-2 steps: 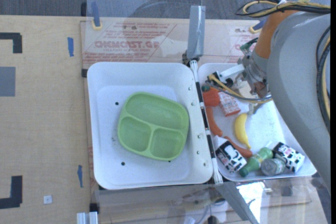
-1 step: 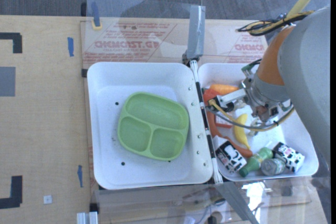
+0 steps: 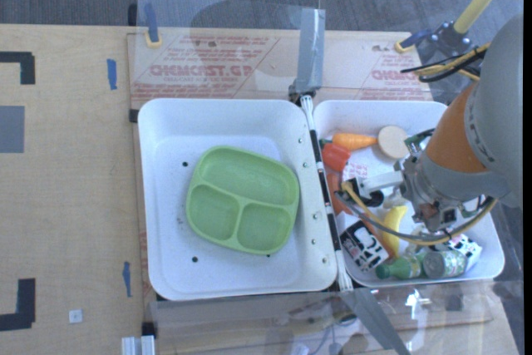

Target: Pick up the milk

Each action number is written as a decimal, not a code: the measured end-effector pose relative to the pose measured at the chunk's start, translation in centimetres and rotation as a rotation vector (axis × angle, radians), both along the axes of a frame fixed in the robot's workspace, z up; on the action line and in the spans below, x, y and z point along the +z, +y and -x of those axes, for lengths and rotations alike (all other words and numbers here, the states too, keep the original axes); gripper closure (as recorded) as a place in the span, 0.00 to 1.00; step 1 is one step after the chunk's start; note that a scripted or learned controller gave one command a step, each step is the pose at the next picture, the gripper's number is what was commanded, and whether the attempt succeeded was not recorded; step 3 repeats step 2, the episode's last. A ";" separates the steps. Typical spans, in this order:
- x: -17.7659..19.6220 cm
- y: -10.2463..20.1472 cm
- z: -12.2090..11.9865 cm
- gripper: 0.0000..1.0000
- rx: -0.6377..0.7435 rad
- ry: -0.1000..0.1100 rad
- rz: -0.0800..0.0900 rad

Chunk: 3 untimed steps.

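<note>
Arm (image 3: 465,145) is hanging low over the right bin (image 3: 490,262) — wrist is masking the gripper, grip unreadable. Milk carton (image 3: 359,244) is lying just left, wedged among clutter beside the banana (image 3: 394,222).

Milk (image 3: 360,243): small carton, white with black print, lying tilted on its side; lower right of frame, near front-left corner of right bin, beside yellow item.
</note>
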<state>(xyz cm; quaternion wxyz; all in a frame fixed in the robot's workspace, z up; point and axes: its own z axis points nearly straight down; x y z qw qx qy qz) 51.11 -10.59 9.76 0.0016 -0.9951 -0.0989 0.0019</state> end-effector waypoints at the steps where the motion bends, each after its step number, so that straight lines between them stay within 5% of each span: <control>1: 0.8 -4.7 -0.6 0.00 0.041 -0.002 0.002; 2: 6.5 -5.5 -4.0 0.00 0.006 -0.001 0.001; 3: 6.5 -5.5 -4.0 0.00 0.006 -0.001 0.001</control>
